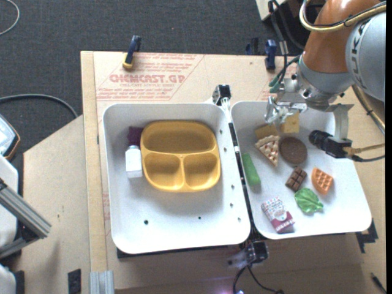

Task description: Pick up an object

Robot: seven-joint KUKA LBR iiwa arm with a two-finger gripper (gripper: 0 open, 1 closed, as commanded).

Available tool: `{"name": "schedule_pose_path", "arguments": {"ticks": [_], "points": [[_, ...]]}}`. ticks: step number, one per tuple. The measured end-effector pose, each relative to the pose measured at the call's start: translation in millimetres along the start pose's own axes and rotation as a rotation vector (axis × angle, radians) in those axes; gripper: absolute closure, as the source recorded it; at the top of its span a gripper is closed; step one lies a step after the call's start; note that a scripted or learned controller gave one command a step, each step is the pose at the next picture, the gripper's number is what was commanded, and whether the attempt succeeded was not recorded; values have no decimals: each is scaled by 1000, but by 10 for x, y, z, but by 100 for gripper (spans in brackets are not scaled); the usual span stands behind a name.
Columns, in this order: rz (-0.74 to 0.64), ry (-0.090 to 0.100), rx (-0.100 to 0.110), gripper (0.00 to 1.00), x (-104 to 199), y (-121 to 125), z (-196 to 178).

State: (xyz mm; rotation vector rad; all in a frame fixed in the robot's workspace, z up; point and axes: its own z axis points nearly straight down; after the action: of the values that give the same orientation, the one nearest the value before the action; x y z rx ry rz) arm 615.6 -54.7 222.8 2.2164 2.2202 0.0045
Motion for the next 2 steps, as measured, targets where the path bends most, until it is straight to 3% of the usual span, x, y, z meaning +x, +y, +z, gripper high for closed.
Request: {"name": "schedule_pose_path", "arguments": {"ticks": [1, 2], "points": [[1, 2, 5, 100, 67, -119, -124], [2, 1, 10, 100, 42, -67, 84]]}}
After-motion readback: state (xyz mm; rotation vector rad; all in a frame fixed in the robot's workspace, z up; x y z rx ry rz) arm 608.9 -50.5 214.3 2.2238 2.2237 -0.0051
